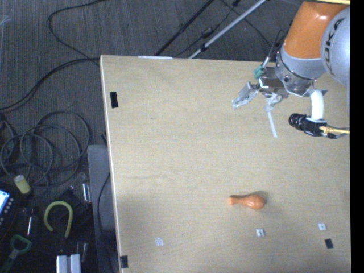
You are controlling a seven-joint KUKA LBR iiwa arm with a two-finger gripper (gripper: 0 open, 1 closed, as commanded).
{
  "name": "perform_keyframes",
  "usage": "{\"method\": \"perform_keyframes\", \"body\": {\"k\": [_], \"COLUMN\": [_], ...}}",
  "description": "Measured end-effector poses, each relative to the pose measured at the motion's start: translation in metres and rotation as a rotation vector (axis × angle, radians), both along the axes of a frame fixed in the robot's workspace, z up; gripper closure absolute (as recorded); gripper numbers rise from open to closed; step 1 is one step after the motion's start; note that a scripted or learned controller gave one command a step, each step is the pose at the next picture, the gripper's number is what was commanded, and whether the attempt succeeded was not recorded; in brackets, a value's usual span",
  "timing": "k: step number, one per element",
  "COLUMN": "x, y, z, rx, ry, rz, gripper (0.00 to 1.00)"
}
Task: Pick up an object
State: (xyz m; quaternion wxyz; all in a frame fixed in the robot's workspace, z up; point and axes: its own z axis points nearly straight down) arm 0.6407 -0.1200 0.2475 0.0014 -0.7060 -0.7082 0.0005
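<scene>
Gripper spread wide above bare board, 1 orange object lying well clear

Board [170,152], pale wood-grain, smooth and flat, stretches beneath and beyond the gripper on every side. Arm [315,33], grey with a glossy orange band, reaches in from behind the gripper, apparently poised before a descent. Gripper [259,108] hangs with its 2 thin metal fingers splayed far apart, nothing between them, likely readied for a grasp. Orange object [248,201], small, rounded at 1 end and tapering to a narrow neck, lies on its side well below the gripper, untouched.
</scene>
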Motion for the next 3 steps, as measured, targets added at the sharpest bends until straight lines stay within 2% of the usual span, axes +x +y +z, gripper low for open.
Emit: {"method": "perform_keyframes", "body": {"k": [1,2,3], "x": [0.022,0.028,0.028], "y": [-0.105,-0.102,-0.064], "z": [0.002,-0.156,-0.164], "rx": [-0.005,-0.002,-0.002], "ry": [-0.001,-0.002,-0.002], "rz": [0.108,0.324,0.428], "gripper": [0.0,0.0,0.0]}}
